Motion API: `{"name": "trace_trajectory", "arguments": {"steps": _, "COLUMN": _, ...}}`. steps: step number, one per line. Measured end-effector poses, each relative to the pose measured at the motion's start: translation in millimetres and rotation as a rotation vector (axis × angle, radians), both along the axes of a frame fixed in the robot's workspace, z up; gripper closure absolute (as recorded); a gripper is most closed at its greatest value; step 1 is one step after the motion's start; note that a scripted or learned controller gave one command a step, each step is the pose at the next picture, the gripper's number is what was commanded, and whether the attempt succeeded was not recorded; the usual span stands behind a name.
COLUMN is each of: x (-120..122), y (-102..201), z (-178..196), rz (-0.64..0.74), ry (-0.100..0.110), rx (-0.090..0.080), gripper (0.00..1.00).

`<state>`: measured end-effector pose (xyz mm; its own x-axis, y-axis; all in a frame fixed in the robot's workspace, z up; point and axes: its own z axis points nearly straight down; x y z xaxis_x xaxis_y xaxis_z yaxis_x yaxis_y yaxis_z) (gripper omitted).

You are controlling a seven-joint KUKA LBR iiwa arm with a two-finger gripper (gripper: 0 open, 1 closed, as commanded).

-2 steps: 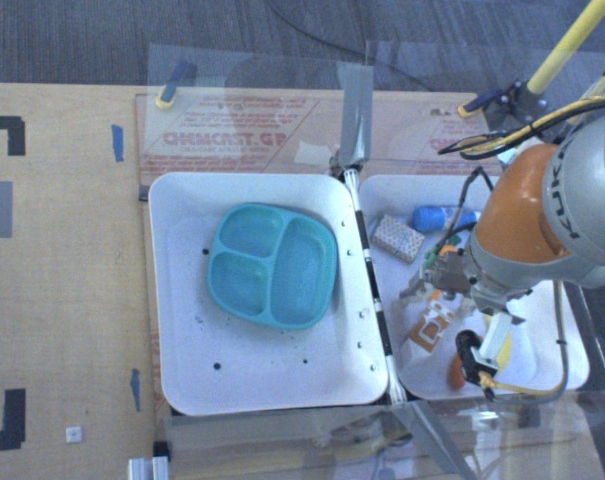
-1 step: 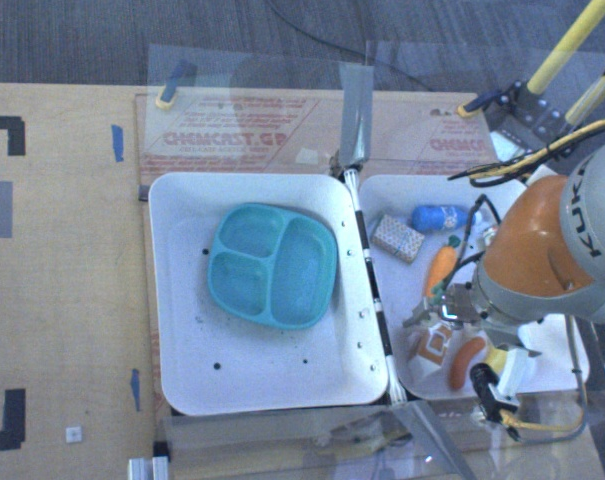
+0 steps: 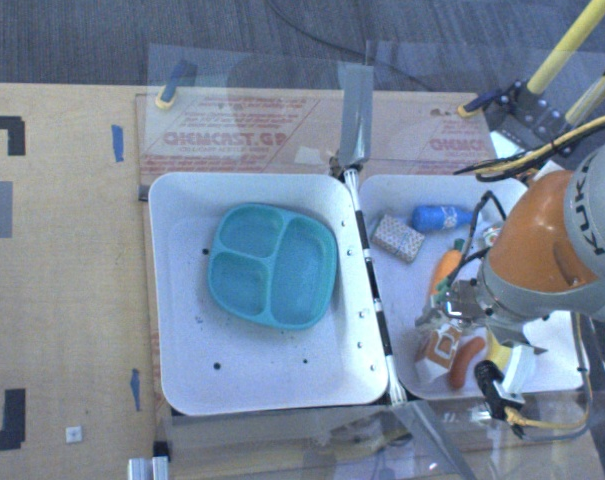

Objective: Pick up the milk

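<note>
The milk (image 3: 440, 349) is a small brown-and-white carton lying near the front left of the right bin (image 3: 557, 363). My gripper (image 3: 444, 314) hangs just above the carton's far edge, reaching in from the right below the orange wrist band. From this angle the carton looks to rest on the bin floor. The arm's body hides part of the bin to the right of the carton.
A red sausage (image 3: 468, 361) and a yellow item (image 3: 498, 352) lie right beside the milk. An orange carrot (image 3: 447, 266), a grey packet (image 3: 398, 238) and a blue bottle (image 3: 439, 217) sit further back. A teal divided plate (image 3: 273, 266) lies in the left bin (image 3: 182, 368).
</note>
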<state>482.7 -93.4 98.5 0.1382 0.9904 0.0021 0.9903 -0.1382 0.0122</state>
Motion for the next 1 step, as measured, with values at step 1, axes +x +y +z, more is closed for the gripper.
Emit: {"name": "trace_trajectory", "arguments": {"steps": 1, "x": 9.8, "y": 35.1, "z": 85.4, "rz": -0.274, "ry": 0.014, "rx": 0.001, "gripper": 1.00}}
